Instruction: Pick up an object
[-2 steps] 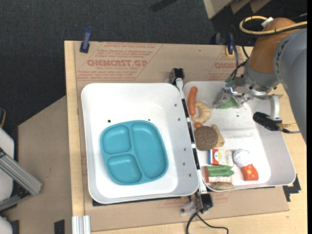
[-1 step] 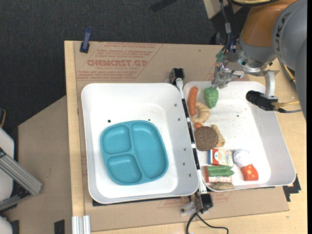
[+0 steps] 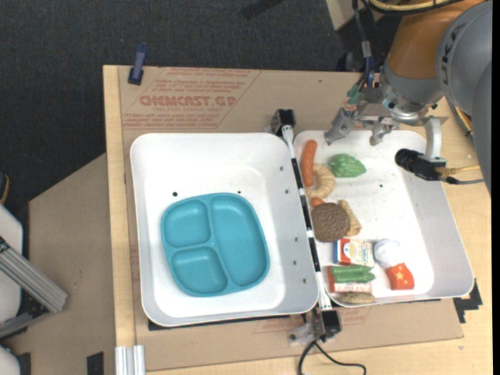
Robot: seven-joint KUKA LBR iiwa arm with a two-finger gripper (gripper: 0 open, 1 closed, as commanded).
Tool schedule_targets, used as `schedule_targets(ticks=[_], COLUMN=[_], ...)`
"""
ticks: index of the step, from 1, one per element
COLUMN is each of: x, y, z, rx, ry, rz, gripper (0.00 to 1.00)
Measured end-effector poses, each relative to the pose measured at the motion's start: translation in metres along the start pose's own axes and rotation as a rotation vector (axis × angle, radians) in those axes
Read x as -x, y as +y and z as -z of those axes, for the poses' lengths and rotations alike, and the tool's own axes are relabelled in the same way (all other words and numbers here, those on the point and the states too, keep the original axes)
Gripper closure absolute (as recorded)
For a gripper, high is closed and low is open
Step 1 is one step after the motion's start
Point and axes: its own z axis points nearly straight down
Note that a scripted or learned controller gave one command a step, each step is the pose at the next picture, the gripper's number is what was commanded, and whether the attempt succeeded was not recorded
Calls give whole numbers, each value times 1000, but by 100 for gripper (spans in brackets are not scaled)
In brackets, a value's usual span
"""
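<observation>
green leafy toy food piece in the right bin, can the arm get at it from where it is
Probably yes: the green leafy toy food piece lies apart from the other items, with bare bin floor around it, and the end effector hovers just above it.

Grey arm [image 3: 469,37], orange wrist band

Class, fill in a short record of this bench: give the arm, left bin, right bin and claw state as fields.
arm: grey with orange band, claw above the far edge of the right bin
left bin: teal divided tray
right bin: hot dog, green leaf, brown patty, small food toys
claw state: open, holding nothing
</observation>
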Motion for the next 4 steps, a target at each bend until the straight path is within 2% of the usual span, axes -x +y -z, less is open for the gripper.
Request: schedule_targets(ticks=[1, 2, 4], x=[19, 17, 10], y=[-82, -122, -129], z=[-105, -101, -100], rx=[-12, -7, -5], ry=[2, 2, 3], rz=[-5, -3, -2], gripper=[0, 0, 0])
